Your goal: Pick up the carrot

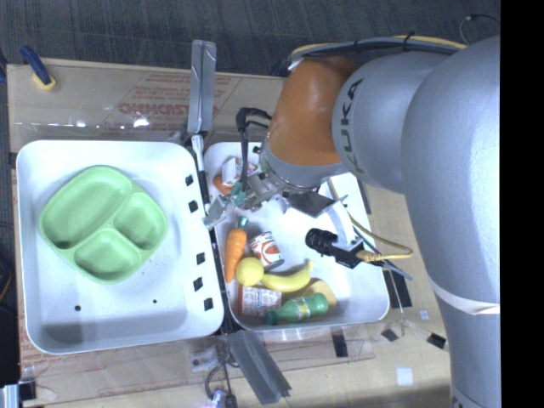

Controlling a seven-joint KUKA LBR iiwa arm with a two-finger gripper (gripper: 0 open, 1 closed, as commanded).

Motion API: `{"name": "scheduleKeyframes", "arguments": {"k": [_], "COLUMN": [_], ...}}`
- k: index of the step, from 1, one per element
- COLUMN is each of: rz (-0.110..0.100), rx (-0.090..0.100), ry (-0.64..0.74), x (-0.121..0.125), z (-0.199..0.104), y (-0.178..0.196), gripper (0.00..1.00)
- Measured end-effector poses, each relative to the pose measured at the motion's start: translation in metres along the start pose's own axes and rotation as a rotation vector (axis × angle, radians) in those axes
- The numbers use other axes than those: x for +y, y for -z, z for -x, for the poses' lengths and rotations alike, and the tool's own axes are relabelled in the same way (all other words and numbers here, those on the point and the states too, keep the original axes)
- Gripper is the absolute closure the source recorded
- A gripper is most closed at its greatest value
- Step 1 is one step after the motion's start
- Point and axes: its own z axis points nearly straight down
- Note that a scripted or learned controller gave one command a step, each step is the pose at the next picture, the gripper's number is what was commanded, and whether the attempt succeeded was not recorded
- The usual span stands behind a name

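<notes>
1. The carrot (235,253) is a small orange toy vegetable, tapered, with a bit of green at its upper end.
2. It lies flat on the floor of the right bin (374,300), close against that bin's left wall.
3. Its long axis runs nearly up and down the camera view, thick end uppermost, thin tip pointing toward the near edge.
4. Its lower tip sits just beside a yellow lemon (249,271); a small red-and-white can (266,249) lies just to its right.
5. It rests free in the bin.
</notes>
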Motion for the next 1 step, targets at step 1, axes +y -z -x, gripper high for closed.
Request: {"name": "scheduleKeyframes", "arguments": {"k": [1], "rz": [-0.003], "rx": [0.002], "ry": [-0.036], "x": [-0.0094], "z": [-0.0365], "y": [-0.0005], "gripper": [0.00]}}
